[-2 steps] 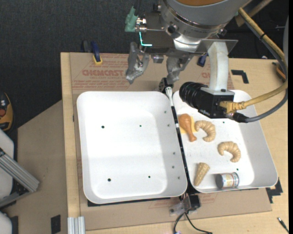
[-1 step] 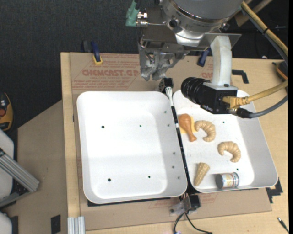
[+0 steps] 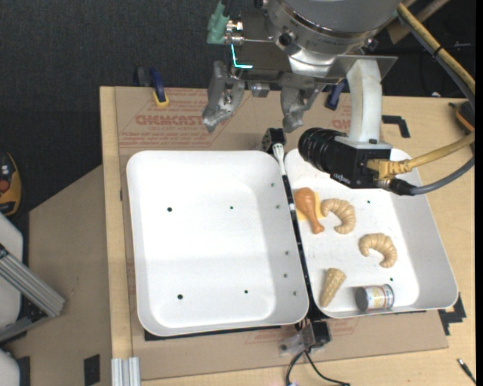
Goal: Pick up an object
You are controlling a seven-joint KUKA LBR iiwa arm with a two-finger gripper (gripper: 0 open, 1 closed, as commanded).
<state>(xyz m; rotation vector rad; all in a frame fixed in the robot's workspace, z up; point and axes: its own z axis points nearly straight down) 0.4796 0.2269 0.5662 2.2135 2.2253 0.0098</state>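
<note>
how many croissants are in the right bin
2. One croissant lies mid-bin, just right of the chicken drumstick. The other croissant sits lower and further right, above the small can. The black camera unit overhangs the bin's top end and may hide more.

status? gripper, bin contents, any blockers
Gripper open, holding nothing, up past the bins' far edge. Right bin holds drumstick, two croissants, cone, can. Black camera unit overhangs that bin's far corner.

Bright even overhead light; white bins [image 3: 204, 234] near blown out, faint glare. Soft shadows under bin edges. Sharp mid-frame, arm [image 3: 332, 22] at top slightly blurred.
</note>
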